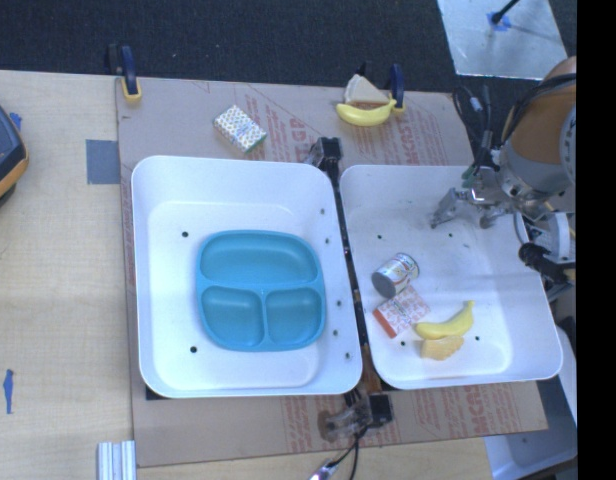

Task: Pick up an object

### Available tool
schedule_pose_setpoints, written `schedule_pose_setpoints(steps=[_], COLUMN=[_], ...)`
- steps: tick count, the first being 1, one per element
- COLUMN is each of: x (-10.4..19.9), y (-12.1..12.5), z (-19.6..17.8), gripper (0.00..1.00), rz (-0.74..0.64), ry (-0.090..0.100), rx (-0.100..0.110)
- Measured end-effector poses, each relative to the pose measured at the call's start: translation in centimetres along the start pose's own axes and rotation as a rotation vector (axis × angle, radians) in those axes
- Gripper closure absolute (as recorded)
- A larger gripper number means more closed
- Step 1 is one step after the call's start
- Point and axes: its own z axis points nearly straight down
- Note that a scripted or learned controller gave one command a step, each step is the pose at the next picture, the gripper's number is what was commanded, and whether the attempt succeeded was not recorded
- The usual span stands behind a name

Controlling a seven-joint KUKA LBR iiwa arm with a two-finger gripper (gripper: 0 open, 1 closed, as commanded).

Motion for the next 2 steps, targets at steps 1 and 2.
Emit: schedule_pose_setpoints(steps=[1, 2], x=[0.9, 11.0], y=[-10.4, -16.9], z=[-6.6, -7.1], gripper=[0.00, 0.00], rz=[-0.001, -0.005], ry=[0.000, 0.002], rx=[0.002, 0.005])
